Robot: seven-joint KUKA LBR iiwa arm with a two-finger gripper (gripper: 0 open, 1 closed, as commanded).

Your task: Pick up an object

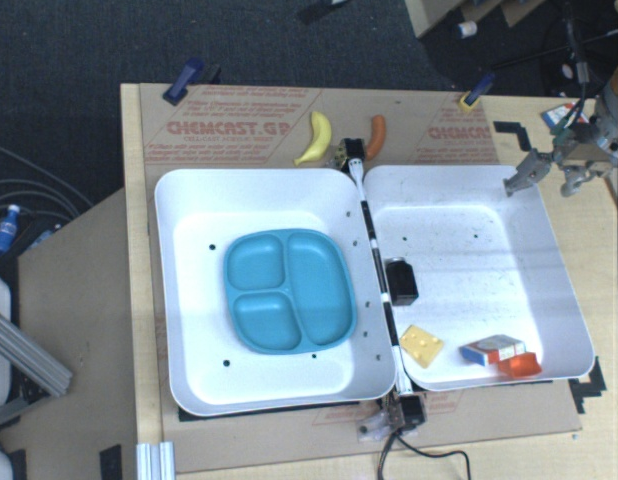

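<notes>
My gripper (pixel 541 186) hangs over the far right corner of the right bin (pixel 459 218), open, with nothing between its fingers. Near that bin's front edge lie a yellow cheese wedge (pixel 421 345), a small blue, white and red box (pixel 494 349) and an orange piece (pixel 521 365) touching the box. All of them sit well in front of the gripper and apart from it.
A blue divided plate (pixel 289 290) lies in the left bin (pixel 189 218). A black block (pixel 400 280) sits on the divider between the bins. Behind the bins, on the bench, lie a toy banana (pixel 315 138) and an orange sausage (pixel 375 136).
</notes>
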